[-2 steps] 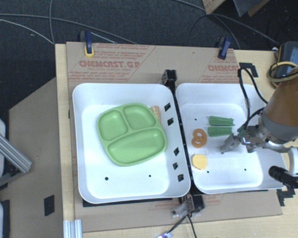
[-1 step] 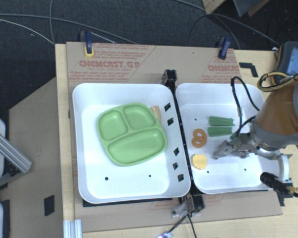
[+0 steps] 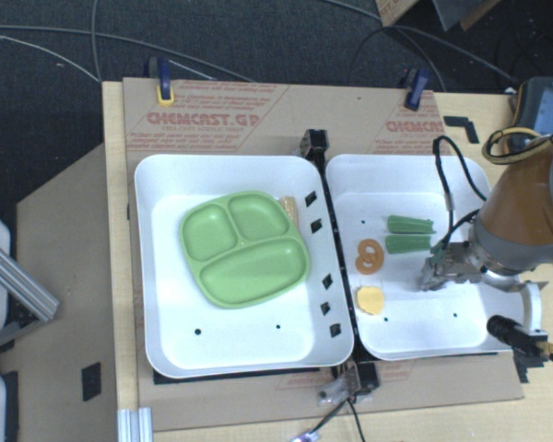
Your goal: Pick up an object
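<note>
Gripper [image 3: 435, 273], finger state unclear, hung in right bin [image 3: 461, 334] beside green pieces [image 3: 408, 234]; could've closed on nothing.

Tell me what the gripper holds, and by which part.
Cannot be told: the gripper sits low in the right white bin, beside the green block pieces.

Dark carpet floor [image 3: 55, 109], trailing cables [image 3: 101, 7]
</note>
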You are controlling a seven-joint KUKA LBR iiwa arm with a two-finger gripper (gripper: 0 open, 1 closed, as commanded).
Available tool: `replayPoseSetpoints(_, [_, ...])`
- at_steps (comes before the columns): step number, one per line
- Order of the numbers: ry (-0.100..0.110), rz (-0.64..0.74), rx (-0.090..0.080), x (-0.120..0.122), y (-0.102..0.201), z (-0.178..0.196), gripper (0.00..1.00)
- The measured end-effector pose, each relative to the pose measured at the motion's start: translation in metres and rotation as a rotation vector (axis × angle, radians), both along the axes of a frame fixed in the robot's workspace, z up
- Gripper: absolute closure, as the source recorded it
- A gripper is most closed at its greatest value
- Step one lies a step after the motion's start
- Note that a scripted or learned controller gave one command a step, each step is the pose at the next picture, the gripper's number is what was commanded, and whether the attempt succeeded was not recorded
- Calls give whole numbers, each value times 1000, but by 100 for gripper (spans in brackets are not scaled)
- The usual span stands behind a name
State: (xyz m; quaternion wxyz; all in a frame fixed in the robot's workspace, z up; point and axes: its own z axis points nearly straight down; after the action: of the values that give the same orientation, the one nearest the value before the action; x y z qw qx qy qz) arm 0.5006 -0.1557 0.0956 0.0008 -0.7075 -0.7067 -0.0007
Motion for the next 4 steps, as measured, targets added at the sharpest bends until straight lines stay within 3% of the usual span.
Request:
replayPoseSetpoints(2, [-7, 3, -4, -3, -2, 112, 100])
replayPoseSetpoints(3, [-2, 2, -2, -2, -2, 112, 100])
replayPoseSetpoints(4, [-3, 9, 0, 32, 53, 112, 100])
